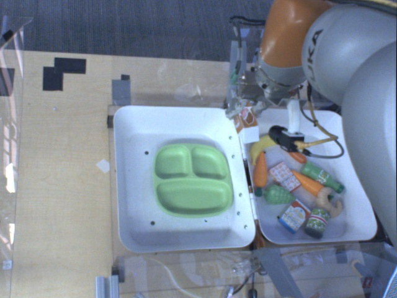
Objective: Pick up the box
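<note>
At the back rim between the two bins: the pincer (247,112) hangs low, under the orange band of the arm (347,48).
Pincer state: it pinches a small brown and white box (247,125) between its fingers.
Box position: it is tilted, just over the top left corner of the right bin (363,219), beside the dividing rims.
Left bin (127,185): it carries a green divided tray (193,180), lying flat near the middle.
Right bin contents: a carrot (260,169), a yellow piece (263,145), a green bottle (322,177), two small cartons (284,176) and (293,216), a dark can (316,223).
Tabletop (62,185): light wood, with black marks (62,72) at the back left.
</note>
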### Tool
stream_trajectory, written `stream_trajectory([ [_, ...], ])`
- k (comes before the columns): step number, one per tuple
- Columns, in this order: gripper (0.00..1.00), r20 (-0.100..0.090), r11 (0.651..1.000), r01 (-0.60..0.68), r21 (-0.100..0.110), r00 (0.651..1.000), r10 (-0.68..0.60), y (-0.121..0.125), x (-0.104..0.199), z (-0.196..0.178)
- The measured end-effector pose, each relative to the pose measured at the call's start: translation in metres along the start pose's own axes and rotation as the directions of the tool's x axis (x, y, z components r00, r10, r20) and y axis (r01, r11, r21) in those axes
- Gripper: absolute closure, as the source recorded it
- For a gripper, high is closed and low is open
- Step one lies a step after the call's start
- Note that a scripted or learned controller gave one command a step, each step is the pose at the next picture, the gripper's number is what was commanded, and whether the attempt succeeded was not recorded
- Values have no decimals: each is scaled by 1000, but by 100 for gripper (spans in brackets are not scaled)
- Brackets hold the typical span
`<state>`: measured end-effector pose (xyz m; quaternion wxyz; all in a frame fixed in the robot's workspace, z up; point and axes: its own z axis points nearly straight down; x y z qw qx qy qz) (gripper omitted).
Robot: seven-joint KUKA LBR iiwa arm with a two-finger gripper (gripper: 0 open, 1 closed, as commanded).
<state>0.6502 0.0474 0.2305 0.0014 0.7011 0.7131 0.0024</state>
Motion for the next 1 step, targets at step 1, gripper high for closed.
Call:
stream_trajectory([
  [1, 100, 0, 997, 83, 1, 997, -83, 20, 95, 9],
])
